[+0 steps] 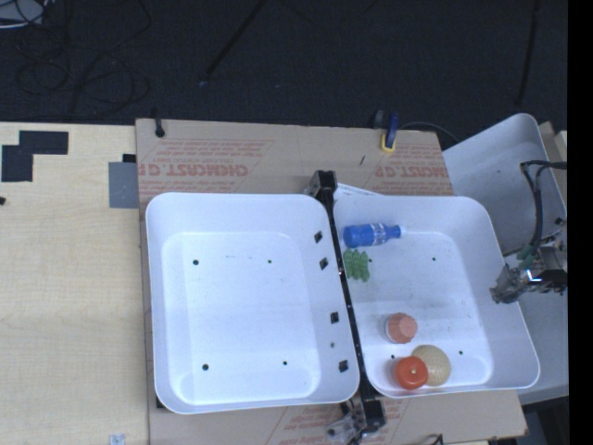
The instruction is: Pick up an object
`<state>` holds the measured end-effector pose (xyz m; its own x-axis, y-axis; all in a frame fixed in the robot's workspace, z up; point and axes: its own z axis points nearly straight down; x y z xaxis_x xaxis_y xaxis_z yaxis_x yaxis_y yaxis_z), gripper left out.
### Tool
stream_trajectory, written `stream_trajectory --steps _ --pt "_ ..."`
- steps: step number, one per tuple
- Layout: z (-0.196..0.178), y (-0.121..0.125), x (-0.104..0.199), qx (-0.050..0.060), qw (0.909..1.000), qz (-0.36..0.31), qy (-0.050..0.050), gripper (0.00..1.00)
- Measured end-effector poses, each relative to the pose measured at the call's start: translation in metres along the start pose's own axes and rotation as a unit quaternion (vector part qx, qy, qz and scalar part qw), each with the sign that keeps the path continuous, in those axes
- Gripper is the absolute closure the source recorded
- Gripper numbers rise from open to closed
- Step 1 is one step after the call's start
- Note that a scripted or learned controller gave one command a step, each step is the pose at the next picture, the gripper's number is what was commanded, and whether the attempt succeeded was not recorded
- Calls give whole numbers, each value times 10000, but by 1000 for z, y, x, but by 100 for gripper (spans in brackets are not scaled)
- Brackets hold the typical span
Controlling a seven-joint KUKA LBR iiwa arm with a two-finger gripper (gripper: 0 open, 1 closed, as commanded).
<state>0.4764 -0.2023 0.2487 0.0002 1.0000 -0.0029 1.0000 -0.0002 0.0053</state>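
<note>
The right bin (468, 213) holds a blue bottle (371, 235) lying on its side near the far left corner, with a small green object (357, 265) just in front of it. Near the front sit a salmon round piece (401, 327), an orange-red ball (410, 372) and a beige round object (435, 363) touching it. My gripper (515, 286) hangs at the right rim of this bin, small and dark, well to the right of every object and touching none of them.
The left bin (157, 248) lies beside the right one, with a black divider strip (335, 276) between them. Brown cardboard (241, 160) underlies both bins. A white curved sheet (505, 151) rises behind the right bin.
</note>
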Motion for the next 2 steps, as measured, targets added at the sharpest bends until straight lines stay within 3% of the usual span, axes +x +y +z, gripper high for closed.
stream_trajectory --steps 1,2 --pt "68 2 17 64 10000 -4 32 100" --pt "18 -1 13 30 10000 -6 14 100"
